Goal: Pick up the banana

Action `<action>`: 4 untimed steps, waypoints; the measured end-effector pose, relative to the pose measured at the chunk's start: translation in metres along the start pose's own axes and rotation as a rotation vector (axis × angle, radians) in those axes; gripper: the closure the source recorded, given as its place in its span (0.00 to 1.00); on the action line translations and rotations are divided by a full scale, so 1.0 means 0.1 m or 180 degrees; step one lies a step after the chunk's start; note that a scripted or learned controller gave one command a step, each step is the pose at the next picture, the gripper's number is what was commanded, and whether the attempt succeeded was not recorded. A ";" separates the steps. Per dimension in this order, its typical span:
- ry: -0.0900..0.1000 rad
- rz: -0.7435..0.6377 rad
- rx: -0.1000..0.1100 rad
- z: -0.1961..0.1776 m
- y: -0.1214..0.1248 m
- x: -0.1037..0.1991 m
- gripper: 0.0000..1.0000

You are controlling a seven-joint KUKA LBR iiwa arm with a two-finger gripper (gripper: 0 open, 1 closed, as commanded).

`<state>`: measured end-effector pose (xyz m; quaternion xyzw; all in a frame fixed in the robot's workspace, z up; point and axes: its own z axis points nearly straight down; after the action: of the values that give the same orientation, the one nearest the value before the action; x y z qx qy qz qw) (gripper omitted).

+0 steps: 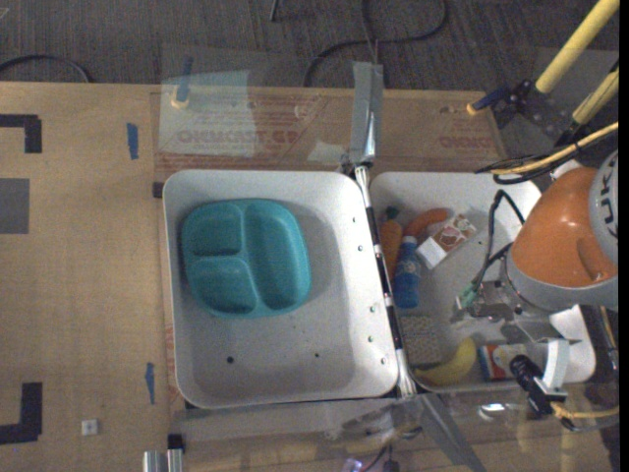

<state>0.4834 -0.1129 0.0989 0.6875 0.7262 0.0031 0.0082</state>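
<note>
The yellow banana [449, 366] lies curved along the front wall of the right bin [470, 193], near its left corner. My gripper [484, 301] hangs over the middle of that bin, under the orange-banded wrist [560, 244]. It is above and a little to the right of the banana and apart from it. Nothing shows in its grasp. The arm's body hides the right part of the bin.
The right bin also holds two orange carrot-like pieces [392, 240], a small white and red box [447, 236], a blue bottle [407, 273], a grey mesh pad [425, 337] and a red-labelled item [496, 362] beside the banana. A teal divided plate [246, 256] lies in the left bin [295, 362].
</note>
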 end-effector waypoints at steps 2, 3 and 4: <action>0.0021 -0.0520 0.0020 0.12 0.26 -0.45 0.00; -0.0009 -0.0359 0.0004 0.10 -0.01 -0.04 0.00; -0.0007 -0.0347 -0.0008 0.00 0.00 -0.05 1.00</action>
<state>0.4839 -0.1181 0.0990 0.6469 0.7625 0.0028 0.0100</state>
